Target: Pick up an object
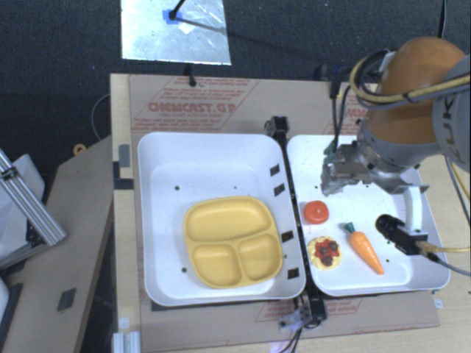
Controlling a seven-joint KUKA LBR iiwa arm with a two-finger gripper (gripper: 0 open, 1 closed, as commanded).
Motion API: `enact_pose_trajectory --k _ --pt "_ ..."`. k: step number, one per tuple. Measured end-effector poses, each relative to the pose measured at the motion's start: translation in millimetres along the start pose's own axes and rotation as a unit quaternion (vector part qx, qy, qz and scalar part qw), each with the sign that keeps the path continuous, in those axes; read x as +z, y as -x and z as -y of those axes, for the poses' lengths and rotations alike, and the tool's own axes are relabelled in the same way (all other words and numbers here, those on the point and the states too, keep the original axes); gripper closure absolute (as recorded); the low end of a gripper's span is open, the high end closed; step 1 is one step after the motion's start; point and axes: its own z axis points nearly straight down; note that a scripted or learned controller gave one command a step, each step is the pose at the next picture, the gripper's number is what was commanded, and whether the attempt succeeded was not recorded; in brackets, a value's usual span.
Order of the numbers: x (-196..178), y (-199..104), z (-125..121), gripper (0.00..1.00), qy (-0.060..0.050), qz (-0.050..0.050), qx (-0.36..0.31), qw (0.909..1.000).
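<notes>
Nearest the camera, in the right bin point(309, 151), three small things lie close together. A round pizza point(326, 252) with red and dark topping sits at the front, near the bin's left wall. Just to its right lies a carrot point(364, 250), green top pointing away and to the left, tip pointing toward the front right. A red disc point(316, 212) lies flat a little beyond the pizza, apart from it and close to the same wall.

In the left bin point(158, 197) a yellow tray point(232, 240) rests on the floor, toward the front and right of the bin. It is turned slightly, with one wide compartment on the far side and two smaller ones on the near side.

Beyond the disc, the gripper point(333, 181) hangs over the far left part of the right bin, apart from all three things. Whether it is open or closed cannot be told from this angle. The arm point(412, 87) rises behind it to the right, its orange band bulking over the bin's far right corner.

Both bins stand on a brown board point(199, 105) with red lettering. Past its far edge, a shiny foil sheet point(173, 20) lies on dark carpet
</notes>
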Motion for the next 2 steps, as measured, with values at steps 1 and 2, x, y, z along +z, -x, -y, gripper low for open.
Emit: enact_pose_trajectory --k 1,2 --pt "24.0 -49.0 -0.3 1.0 -0.001 0.0 0.0 1.0" --pt "26.4 -96.2 -12.4 1.0 0.0 0.0 0.0 1.0"
